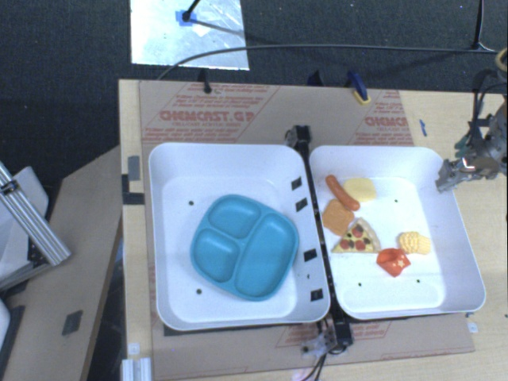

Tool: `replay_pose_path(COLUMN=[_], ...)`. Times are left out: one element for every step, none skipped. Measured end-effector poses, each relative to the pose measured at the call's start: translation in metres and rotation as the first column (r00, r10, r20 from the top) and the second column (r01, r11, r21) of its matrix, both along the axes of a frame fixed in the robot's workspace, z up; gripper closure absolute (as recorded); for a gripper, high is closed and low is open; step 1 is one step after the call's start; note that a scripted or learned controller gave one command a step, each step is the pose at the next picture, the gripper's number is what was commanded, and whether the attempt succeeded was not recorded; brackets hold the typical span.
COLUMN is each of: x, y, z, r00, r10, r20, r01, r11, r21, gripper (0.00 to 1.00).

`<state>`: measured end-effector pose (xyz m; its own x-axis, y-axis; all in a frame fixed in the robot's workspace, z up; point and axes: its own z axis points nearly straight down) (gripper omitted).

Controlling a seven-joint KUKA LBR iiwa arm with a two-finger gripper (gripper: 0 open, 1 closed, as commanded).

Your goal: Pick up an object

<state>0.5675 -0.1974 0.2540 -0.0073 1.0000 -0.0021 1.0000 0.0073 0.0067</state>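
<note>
The right bin (pixel 464 248) holds several toy foods. A red-orange sausage (pixel 341 191) lies at the upper left beside a pale yellow piece (pixel 360 187). Below them are an orange wedge (pixel 338 217) and a pizza slice (pixel 357 238). A yellow corn piece (pixel 415 243) and a red piece (pixel 394 261) lie further right. My gripper (pixel 454 175) hangs over the right bin's upper right rim, apart from all the food, with nothing seen in it.
The left bin (pixel 171 213) holds a blue divided plate (pixel 244 246). A black divider with clips (pixel 309 213) runs between the bins. Cables and a foil sheet (pixel 189 22) lie beyond the bench's far edge.
</note>
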Motion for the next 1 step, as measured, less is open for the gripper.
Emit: replay_pose_path(x=[0.0014], y=[-0.0003], z=[0.0446], r00=[1.0], r10=[-0.001], r20=[0.0], r01=[0.001], r11=[1.0], r21=[0.0], gripper=[1.0])
